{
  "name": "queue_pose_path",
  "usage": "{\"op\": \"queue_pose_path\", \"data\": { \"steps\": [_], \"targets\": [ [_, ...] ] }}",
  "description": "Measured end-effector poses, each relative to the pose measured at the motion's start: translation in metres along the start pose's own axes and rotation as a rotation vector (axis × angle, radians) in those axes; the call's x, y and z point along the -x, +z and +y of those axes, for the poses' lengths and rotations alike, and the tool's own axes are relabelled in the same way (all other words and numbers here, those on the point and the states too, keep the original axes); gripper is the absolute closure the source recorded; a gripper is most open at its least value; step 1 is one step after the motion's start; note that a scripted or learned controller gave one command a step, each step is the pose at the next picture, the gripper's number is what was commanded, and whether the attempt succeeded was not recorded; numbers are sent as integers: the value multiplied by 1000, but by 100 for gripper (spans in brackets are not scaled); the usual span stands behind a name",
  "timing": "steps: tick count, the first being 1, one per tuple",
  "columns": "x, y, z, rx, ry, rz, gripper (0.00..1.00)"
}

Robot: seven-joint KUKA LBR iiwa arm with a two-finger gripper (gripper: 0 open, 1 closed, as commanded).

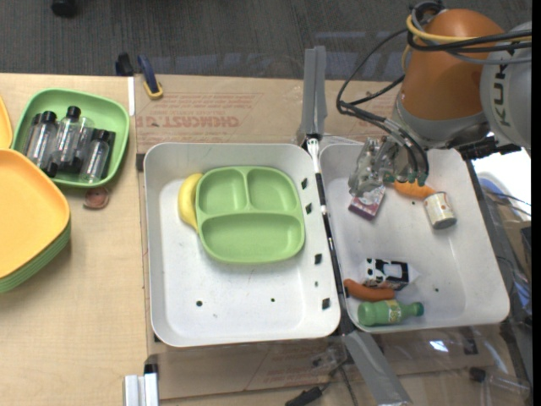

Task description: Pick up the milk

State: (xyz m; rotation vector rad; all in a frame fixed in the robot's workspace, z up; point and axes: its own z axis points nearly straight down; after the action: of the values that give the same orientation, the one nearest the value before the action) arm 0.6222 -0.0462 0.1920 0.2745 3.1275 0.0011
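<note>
One milk carton [386, 271], black-and-white patterned, lies on its side in the right bin [473, 307], just above the orange carrot [369, 290] and green bottle [389, 312] near the bin's front wall. Judge it light and easily crushed, so take it across its narrow flat sides. You cannot tell the claw's state: the gripper [379, 169] sits near the bin's rear wall, well apart from the carton, leaving open floor right of it.

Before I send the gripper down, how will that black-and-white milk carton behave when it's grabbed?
The milk carton looks small and boxy, so probably light and unlikely to roll. It lies close against the orange sausage, so a push may drag both. Thin card sides might dent.
</note>
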Motion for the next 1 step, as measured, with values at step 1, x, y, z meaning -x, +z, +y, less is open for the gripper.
{"op": "queue_pose_path", "data": {
  "steps": [1],
  "targets": [
    [31, 0, 12, 0, -104, -2, 100]
  ]
}}
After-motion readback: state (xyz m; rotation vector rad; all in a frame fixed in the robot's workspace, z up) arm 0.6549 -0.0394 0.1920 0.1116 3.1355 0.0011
